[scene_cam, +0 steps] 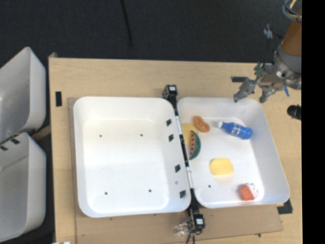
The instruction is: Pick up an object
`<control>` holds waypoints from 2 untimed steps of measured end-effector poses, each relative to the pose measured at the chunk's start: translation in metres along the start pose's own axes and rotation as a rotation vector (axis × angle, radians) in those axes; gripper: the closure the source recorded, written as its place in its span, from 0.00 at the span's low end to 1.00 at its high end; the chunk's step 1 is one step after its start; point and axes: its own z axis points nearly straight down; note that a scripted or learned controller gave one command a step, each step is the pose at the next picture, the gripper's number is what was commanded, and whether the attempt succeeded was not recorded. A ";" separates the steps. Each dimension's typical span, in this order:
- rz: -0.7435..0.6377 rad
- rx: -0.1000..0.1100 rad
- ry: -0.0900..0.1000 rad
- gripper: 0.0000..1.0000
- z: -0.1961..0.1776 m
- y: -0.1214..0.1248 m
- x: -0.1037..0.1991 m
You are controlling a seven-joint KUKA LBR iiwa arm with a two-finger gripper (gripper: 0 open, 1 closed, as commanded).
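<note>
Camera view has the pincer hanging over the right bin's back rim, fingers spread and holding nothing, I think. Blue bottle, yellow block and red thing sit inside.

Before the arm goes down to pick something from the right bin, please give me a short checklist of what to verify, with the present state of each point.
1. Gripper carries nothing: ok, fingers spread.
2. Gripper above right bin: not ok, at its far rim.
3. Blue bottle free to grasp: ok, lies alone.
4. Yellow block clear of neighbours: ok.
5. Watermelon slice graspable: cannot tell, it lies against the bin's left wall.
6. Red object away from wall: not ok, near corner.
</note>
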 end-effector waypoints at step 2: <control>-0.001 -0.001 0.001 0.00 0.125 0.017 -0.007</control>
